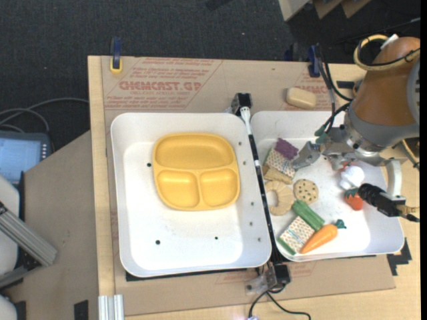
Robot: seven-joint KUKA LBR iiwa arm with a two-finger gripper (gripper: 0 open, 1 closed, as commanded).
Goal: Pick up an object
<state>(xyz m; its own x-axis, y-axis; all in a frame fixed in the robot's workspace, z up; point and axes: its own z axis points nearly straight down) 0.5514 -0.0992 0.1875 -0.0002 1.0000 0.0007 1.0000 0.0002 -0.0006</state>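
Observation:
My gripper [313,153] hangs low over the back middle of the right bin [390,245], with the grey and orange arm reaching in from the right. Just left of it lie a purple block [287,147] and a tan cracker [278,166]. A chocolate-chip cookie [306,191] sits a little in front of the gripper. Further forward lie a green piece [308,214], an orange carrot [321,237] and a small printed packet [295,232]. A white ball [351,175] and a small red thing [353,202] rest to the right, under the wrist.
The left bin [133,239] holds a yellow divided plate [197,170]. A beige block [301,98] lies on the bench behind the right bin. A raised rim between the two bins runs close to the cracker.

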